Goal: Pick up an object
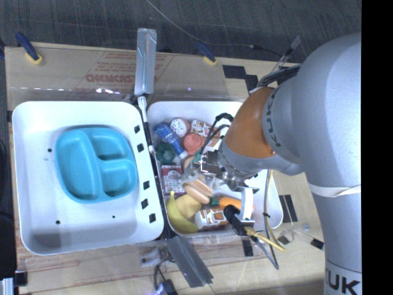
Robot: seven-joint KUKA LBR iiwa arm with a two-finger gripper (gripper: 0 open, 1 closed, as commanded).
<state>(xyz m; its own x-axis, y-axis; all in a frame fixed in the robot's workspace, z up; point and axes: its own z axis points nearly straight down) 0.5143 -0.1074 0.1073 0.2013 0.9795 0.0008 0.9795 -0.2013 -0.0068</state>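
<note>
The right bin (pixel 161 112) holds a pile of small objects. Among them are a blue item (pixel 166 134), a white dotted ball (pixel 178 126), a red round piece (pixel 193 142), a hot dog (pixel 198 192), a yellow banana (pixel 178 216), an orange piece (pixel 226 201) and a brown bottle (pixel 212 217). My arm with its orange band (pixel 249 128) reaches down over the middle of this bin. The gripper (pixel 206 165) sits low among the objects, just above the hot dog. Its tips are hidden by the wrist and clutter.
The left bin (pixel 31 165) holds a light blue divided tray (pixel 98 161). A grey divider with black clips (pixel 147 165) runs between the bins. Cables hang from the wrist over the right bin's near edge (pixel 267 232). The bulky grey arm (pixel 325 115) covers the right side.
</note>
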